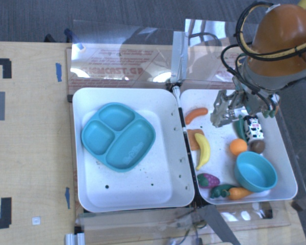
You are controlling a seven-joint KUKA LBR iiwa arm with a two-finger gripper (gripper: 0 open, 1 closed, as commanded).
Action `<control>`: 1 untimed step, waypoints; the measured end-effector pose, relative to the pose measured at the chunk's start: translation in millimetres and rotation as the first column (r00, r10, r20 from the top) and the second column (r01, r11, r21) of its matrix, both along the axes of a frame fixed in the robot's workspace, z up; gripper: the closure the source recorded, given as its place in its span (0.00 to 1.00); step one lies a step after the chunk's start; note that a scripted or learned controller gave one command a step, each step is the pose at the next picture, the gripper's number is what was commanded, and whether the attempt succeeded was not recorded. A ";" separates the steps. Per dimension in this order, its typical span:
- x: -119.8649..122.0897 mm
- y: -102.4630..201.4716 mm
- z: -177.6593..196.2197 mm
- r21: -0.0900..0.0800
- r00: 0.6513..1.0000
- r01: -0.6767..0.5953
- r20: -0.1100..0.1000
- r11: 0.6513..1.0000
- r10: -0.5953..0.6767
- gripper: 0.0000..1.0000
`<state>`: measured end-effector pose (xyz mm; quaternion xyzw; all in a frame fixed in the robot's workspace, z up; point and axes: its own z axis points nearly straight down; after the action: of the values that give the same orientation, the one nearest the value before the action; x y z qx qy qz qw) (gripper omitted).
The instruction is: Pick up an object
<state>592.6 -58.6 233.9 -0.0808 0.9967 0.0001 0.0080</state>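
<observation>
My gripper (223, 119) hangs over the upper middle of the right bin (285, 162), open with nothing between its fingers. Just left of it lies an orange sausage-shaped toy (196, 115). A banana (203, 150) lies below that, resting partly on a flat orange piece (192, 138). To the gripper's right are a black-and-white toy (253, 129) and a green item (240, 129), partly hidden by the wrist. An orange ball (238, 146) and a brown round piece (257, 146) sit above a blue bowl (255, 171).
A purple toy (208, 179), a green toy (220, 190) and a small carrot (239, 193) lie along the right bin's front edge. The left bin (158, 188) holds a blue divided plate (118, 136). A ridge (183, 137) separates the bins.
</observation>
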 end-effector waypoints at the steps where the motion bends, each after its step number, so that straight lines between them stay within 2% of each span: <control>1: -2.5 -2.8 -5.1 0.000 1.000 0.005 -0.011 1.000 -0.005 0.00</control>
<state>590.1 -61.5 228.8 -0.0784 0.9969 0.0003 0.0027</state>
